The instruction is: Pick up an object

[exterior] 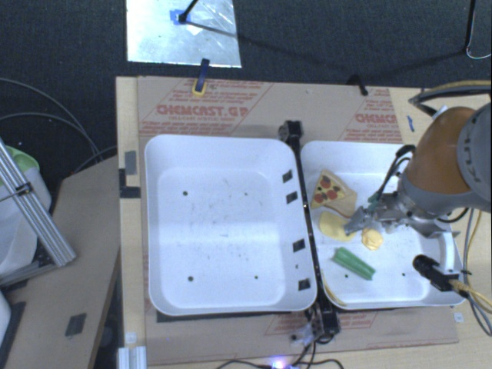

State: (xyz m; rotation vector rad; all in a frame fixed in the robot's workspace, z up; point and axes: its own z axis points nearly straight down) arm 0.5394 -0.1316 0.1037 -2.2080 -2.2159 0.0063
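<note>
Where the right bin (400, 287) holds its small cluster of objects, four things are seen: a pizza-slice toy (332, 190) with red spots, a pale yellow piece (332, 226) just below it, a smaller yellow-orange lump (372, 239) to the right, and a green stick-like piece (354, 264) lying at a slant toward the near wall. All four are gathered in the bin's left half, close to the black divider (304, 206) between the bins, with the pizza slice and the pale yellow piece nearest that edge. Open white floor is left to the right of the green piece and along the far wall.

The gripper (361, 223) is lowered among the yellow pieces — its metallic tip lies between the pale yellow piece and the yellow-orange lump, just beside or touching both. Whether its jaws are parted or closed cannot be told, and nothing can be seen clamped between them.

The arm (442, 167) is brought in from the right, its orange band above the bin's right portion, the wrist angled down and leftward — part of the bin's right side is covered by it.

The left bin (223, 229) sits alongside, touching the divider.
</note>
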